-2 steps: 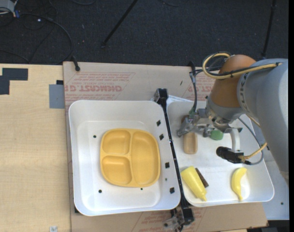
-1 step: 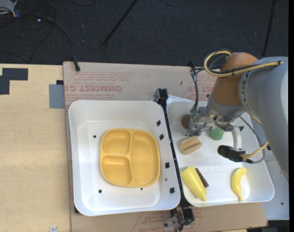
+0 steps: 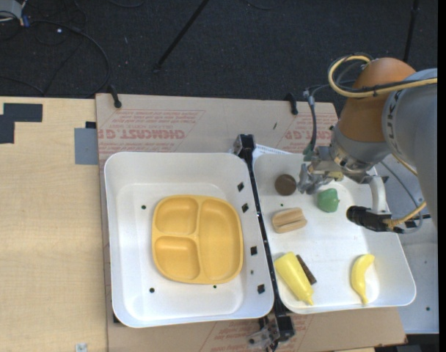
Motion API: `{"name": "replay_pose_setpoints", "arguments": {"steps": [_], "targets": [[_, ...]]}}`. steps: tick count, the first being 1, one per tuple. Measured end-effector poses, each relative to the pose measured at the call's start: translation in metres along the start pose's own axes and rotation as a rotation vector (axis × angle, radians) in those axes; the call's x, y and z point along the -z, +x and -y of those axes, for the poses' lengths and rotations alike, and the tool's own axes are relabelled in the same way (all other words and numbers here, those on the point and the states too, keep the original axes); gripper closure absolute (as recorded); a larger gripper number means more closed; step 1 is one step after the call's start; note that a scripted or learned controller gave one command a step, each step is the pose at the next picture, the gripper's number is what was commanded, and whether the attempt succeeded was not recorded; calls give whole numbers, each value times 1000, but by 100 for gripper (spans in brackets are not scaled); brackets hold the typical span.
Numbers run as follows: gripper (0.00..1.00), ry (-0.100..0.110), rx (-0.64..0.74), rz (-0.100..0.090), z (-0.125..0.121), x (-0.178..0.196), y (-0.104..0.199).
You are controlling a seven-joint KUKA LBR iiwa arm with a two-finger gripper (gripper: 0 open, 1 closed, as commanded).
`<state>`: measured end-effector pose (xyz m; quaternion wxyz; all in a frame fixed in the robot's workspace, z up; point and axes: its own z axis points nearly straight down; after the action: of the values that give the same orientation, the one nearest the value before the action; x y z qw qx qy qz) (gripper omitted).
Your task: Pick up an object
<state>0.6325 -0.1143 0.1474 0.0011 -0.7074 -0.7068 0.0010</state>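
Lying nearest the camera, at the front of the right bin (image 3: 406, 288), are a yellow bottle-shaped item (image 3: 293, 277) with a small dark stick (image 3: 306, 269) touching its side, and a yellow banana (image 3: 362, 276) well apart toward the front right corner. Further back, a tan bread-like piece (image 3: 288, 219) is resting near the divider, with a small brown round object (image 3: 285, 185) behind it and a green object (image 3: 328, 199) to its right.

The left bin (image 3: 128, 284) is holding a yellow divided plate (image 3: 197, 238), lying flat near its centre.

The arm is reaching in from the right, and the gripper (image 3: 311, 176) is hanging low over the back of the right bin, between the brown round object and the green object. Nothing is visibly sitting between its tips, and whether they are spread or closed cannot be told from this angle.

Progress assessment: no object is lifted; every item appears to be resting on a bin floor. The grasp and the lift are both remaining to be done. The brown and green objects are lying closest to the tool.
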Motion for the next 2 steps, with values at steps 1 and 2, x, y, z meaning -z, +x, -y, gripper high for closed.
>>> {"name": "replay_pose_setpoints", "arguments": {"steps": [1,2], "targets": [[100,-1,3,0,-5,57,6],[100,0,3,0,-6,105,5]]}}
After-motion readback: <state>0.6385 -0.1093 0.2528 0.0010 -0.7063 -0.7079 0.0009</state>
